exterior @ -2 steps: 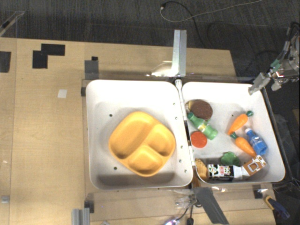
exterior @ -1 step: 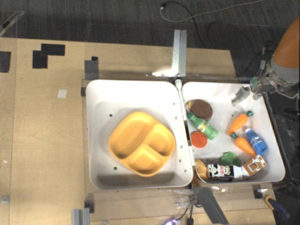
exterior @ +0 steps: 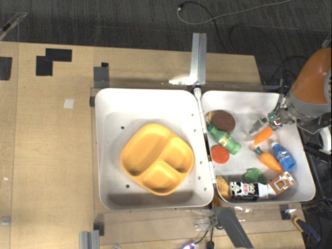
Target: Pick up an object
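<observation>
arm point(exterior: 314, 84): orange band over grey
gripper point(exterior: 271, 120): grey metal, a green speck by it
carrot point(exterior: 263, 135): orange, just below the jaws
second carrot point(exterior: 270, 161): orange, green tip, further below
bottle point(exterior: 283, 156): blue, white label, beside second carrot
cookie point(exterior: 223, 121): dark brown, left of jaws
green bottle point(exterior: 224, 139): green, pale label
tomato point(exterior: 220, 155): red
black bottle point(exterior: 248, 190): black, white print
box point(exterior: 282, 182): orange-brown and white pattern
tray point(exterior: 157, 158): yellow, far left of jaws
bins point(exterior: 111, 134): white
bench point(exterior: 46, 149): tan wood, black squares
</observation>
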Robot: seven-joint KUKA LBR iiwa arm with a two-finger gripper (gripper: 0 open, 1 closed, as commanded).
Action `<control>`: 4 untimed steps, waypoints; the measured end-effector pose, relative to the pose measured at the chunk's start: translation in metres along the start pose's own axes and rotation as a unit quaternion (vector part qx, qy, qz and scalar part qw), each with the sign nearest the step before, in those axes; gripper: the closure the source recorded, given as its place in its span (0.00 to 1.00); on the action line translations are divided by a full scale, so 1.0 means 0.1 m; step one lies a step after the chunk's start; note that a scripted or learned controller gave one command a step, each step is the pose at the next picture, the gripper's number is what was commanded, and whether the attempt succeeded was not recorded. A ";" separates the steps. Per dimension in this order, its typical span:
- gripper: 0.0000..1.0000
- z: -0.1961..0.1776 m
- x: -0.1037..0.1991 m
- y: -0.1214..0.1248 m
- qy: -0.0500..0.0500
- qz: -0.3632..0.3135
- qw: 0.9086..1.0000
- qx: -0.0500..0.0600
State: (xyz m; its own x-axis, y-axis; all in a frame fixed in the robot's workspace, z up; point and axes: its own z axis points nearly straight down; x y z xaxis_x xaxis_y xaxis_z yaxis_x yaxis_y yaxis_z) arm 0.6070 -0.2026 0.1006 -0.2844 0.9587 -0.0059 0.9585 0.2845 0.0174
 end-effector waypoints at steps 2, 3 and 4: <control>0.00 -0.14 -0.02 0.03 -0.005 -0.001 1.000 -0.006; 0.00 0.10 0.11 -0.49 0.000 0.031 1.000 0.003; 0.00 -0.94 0.17 -0.69 0.001 -0.089 0.996 0.005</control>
State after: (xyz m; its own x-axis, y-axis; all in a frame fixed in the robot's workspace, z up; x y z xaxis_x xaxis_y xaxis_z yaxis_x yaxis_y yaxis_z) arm 0.5347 -0.2057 0.1930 -0.4492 0.8934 -0.0059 0.8934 0.4492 0.0069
